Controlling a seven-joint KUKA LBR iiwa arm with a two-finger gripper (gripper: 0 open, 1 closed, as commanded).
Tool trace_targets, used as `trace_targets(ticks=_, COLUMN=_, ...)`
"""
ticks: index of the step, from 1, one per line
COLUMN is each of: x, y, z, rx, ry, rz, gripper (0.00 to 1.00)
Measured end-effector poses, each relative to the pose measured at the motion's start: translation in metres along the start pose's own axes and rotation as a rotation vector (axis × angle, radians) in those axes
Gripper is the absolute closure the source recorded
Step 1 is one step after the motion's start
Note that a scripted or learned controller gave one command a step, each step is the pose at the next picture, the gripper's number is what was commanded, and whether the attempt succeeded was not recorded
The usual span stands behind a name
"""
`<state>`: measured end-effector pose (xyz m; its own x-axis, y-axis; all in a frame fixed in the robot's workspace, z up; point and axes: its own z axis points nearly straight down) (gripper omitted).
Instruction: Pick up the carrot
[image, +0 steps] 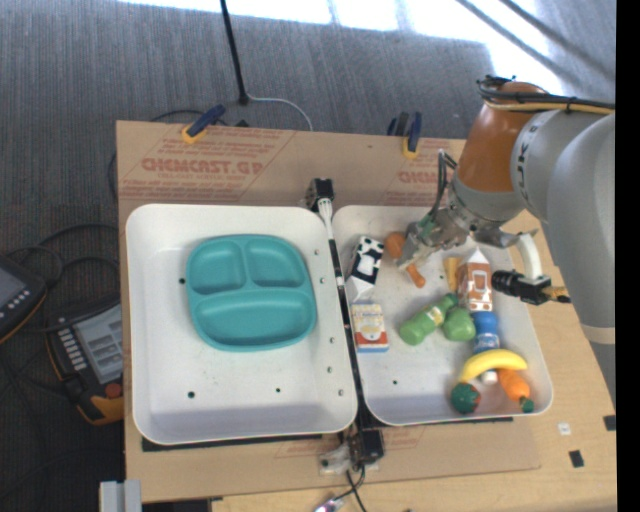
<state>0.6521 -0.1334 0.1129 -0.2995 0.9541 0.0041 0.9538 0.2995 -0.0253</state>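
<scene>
— Though the teal tray (250, 292) had the left bin to itself, where was the carrot (517, 386)?

— Lower right corner of the right bin (400, 405), tucked under the banana (490, 363), against the wall.

— And the gripper (428, 238)?

— Upper centre-right; I couldn't tell its state. It could snag the banana; that corner left little room.

Tray (250, 292) in left bin (150, 300) — carrot (516, 385) in right bin (400, 390), near corner.

Grey ribbed carpet (120, 60); sunlight patch (400, 15) at top. Brown board (200, 165) under bins, clamped. Electronic boxes (85, 345) at left.
</scene>
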Motion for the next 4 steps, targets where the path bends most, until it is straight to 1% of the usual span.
trace_targets(ticks=1, x=-0.026, y=-0.026, z=0.024, rx=-0.036, ry=-0.004, rz=0.136, gripper=1.00)
trace_targets(ticks=2, x=-0.007, y=-0.068, z=0.024, rx=-0.042, ry=-0.004, rz=0.424, gripper=1.00)
trace_targets(ticks=3, x=-0.007, y=-0.068, z=0.014, rx=-0.042, ry=-0.004, rz=0.423, gripper=1.00)
trace_targets(ticks=4, x=-0.019, y=-0.008, z=0.026, rx=0.020, ry=0.015, rz=0.895, gripper=1.00)
